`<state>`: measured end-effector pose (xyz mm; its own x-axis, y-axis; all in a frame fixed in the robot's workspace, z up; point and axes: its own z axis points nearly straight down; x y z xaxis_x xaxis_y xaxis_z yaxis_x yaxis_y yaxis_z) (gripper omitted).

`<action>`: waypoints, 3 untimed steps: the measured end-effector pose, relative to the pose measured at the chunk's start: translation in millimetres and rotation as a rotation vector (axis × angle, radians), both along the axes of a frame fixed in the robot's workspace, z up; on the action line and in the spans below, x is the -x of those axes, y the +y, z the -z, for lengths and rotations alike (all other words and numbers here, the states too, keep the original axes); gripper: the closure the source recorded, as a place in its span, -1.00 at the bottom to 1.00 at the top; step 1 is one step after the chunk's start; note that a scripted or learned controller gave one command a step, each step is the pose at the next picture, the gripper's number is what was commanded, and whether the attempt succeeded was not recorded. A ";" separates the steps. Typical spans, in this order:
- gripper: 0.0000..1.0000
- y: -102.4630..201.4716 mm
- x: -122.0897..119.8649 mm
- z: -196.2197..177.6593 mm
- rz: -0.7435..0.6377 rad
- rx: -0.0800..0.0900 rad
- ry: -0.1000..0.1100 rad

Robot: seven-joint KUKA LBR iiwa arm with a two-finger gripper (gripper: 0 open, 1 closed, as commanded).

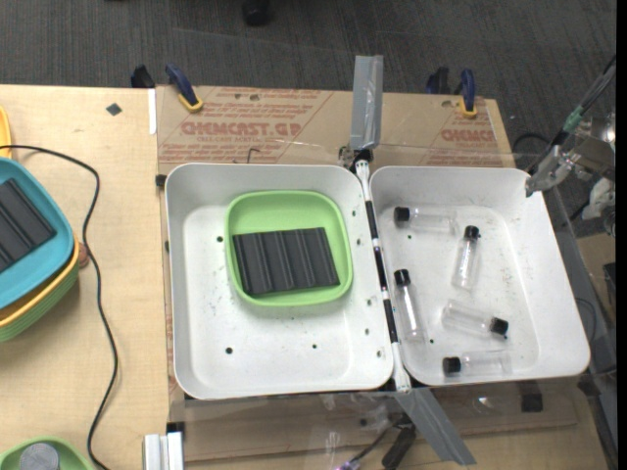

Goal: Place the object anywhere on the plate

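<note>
A light green square plate (290, 210) sits in the left white bin (196, 341), toward its back. A dark grey ribbed slab (287, 260) lies flat across the plate's middle. In the right white bin (549, 341) lie several clear plastic tubes with black caps. One tube (426, 220) is at the back left and another tube (463, 260) stands slanted in the middle. A third tube (408, 311) runs along the left wall. Further tubes lie near the front, such as the one with its cap to the left (477, 364).
Brown cardboard (265, 125) held by clamps lies behind the bins. A grey metal strip (366, 101) rises at the seam between them. Teal and green stacked trays (34, 253) and a black cable (98, 262) are on the wooden bench at left. Metal hardware (578, 155) stands at the right bin's back corner.
</note>
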<state>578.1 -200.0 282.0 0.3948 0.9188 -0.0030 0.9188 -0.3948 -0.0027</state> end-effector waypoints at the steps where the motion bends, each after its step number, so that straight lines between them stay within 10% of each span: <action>1: -1.00 0.6 0.8 14.7 0.173 -0.001 0.001; 3: -1.00 -9.6 -20.7 20.7 0.653 0.001 0.000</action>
